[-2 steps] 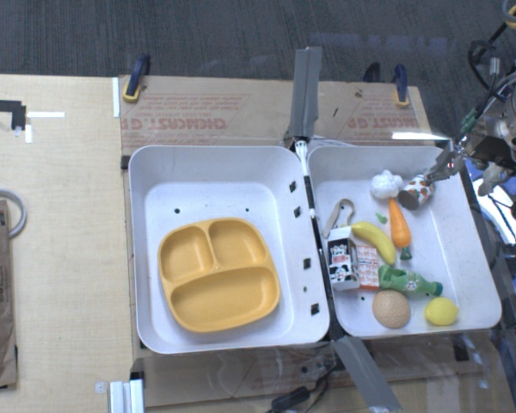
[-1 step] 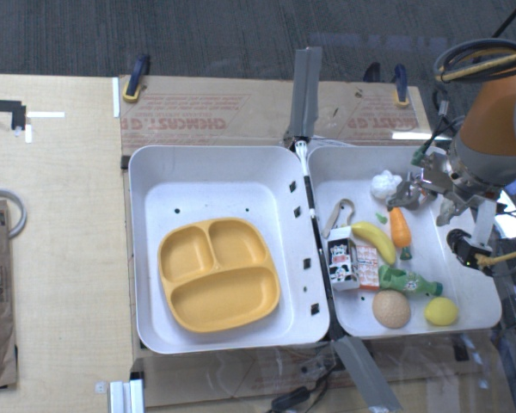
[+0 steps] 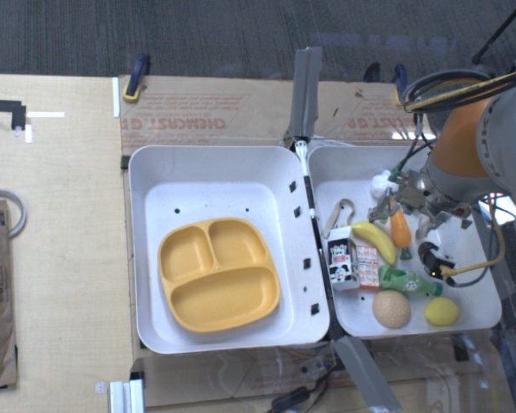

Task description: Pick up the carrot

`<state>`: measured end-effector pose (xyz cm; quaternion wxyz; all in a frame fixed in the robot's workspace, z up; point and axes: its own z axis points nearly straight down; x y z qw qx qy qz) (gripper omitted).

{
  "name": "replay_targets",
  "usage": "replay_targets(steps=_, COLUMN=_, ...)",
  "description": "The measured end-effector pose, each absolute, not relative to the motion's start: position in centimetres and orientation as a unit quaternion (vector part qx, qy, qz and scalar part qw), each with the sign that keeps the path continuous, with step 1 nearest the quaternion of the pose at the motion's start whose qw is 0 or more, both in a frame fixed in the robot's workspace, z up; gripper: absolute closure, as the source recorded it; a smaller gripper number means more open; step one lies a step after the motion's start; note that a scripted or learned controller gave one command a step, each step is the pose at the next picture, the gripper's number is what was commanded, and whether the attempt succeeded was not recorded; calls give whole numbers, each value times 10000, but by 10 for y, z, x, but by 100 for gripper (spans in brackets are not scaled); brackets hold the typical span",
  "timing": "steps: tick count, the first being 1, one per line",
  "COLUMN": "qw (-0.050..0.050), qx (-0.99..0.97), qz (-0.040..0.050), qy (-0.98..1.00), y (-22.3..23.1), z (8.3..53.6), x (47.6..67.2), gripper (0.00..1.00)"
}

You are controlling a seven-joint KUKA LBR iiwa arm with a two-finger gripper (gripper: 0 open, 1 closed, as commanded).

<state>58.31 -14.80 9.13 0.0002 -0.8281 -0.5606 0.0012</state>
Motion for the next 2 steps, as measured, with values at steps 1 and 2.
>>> replay_targets(steps=1, qw=5, qx=-8281, qz=22, qy=-5605, y=-149, z=100, x=583, gripper=100)
replay_targets(steps=2, qw=-2, qx=-7646, qz=9, qy=-6445, y=-83, z=191, x=604, gripper=100)
